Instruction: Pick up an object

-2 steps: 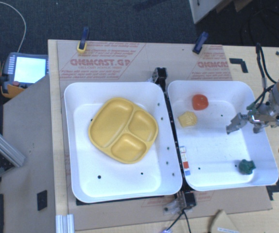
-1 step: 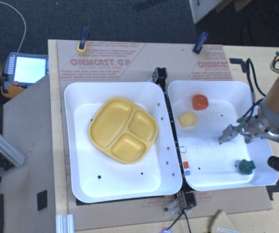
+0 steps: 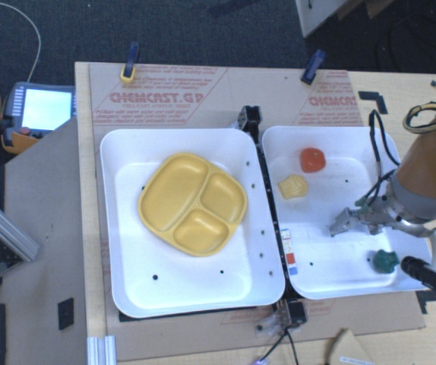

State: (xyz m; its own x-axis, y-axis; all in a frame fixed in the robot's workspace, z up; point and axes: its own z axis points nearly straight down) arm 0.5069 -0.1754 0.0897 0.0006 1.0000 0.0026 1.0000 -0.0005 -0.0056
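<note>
Gripper [image 3: 342,225] low in right bin [image 3: 318,281], mid-floor; finger spread: cannot tell, nothing visibly held. Yellow block [image 3: 293,186] and red ball [image 3: 313,160] toward far edge; green piece [image 3: 385,261] near front-right corner. Judgement: centre squarely over one target before descending.

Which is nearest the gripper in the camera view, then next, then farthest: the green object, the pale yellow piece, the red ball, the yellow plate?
From the gripper:
1. Green object, right bin, lower right.
2. Pale yellow piece, right bin, upper left.
3. Red ball, just beyond the piece.
4. Yellow plate, left bin.
</note>
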